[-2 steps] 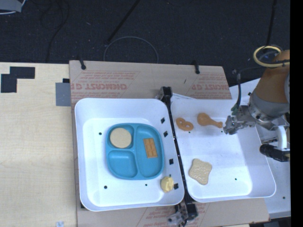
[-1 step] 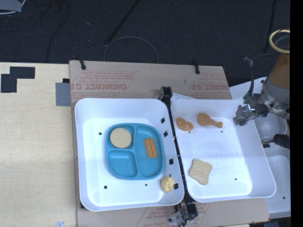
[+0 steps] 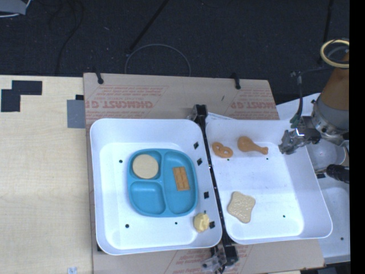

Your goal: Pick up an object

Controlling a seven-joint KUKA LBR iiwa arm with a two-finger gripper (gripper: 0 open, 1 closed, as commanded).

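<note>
Cut off, hidden, or too small to read

The arm (image 3: 336, 90) runs out of the picture at the right, only its wrist end showing. The pincer (image 3: 289, 141) is a small dark blur over the right bin's (image 3: 316, 210) far edge, its fingers too small to tell. The table (image 3: 40, 181) is cut by the left and bottom edges.

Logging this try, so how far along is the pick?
Done: nothing lifted yet. The pretzel, drumstick and toast lie loose in the right bin; the tray sits in the left bin. In hand: the gripper is at the right bin's right rim, near the drumstick, touching no food. Left: reach, grasp, lift.
</note>
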